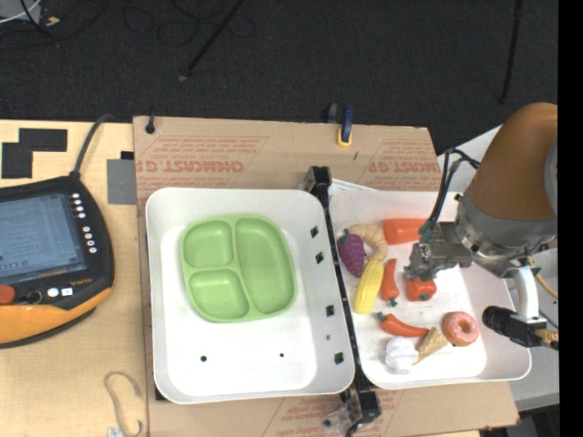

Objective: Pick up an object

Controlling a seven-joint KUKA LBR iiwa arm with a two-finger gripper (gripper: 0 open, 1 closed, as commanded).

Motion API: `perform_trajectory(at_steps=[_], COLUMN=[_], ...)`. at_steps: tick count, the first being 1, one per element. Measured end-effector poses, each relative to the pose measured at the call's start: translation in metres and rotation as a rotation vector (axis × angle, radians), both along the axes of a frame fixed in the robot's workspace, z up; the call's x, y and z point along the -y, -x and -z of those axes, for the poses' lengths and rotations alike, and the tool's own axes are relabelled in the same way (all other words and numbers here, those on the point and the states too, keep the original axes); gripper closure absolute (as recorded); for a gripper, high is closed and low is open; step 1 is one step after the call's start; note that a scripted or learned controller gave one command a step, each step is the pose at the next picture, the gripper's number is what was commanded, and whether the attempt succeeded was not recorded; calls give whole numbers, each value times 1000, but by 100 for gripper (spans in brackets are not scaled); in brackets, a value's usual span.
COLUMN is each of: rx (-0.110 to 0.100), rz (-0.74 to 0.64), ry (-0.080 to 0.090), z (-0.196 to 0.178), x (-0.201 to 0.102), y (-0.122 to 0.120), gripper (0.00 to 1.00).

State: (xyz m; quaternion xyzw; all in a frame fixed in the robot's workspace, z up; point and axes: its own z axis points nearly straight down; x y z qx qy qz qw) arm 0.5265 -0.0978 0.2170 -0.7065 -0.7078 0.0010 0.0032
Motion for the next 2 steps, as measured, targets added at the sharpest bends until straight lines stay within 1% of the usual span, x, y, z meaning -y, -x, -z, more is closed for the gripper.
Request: perform_trajectory(at_steps=[1, 2], rx=[0, 1], rz=[-1, 1], ry=[0, 1], z=[4, 0], x=[-47, -72], y=[19, 30], gripper=[100, 100])
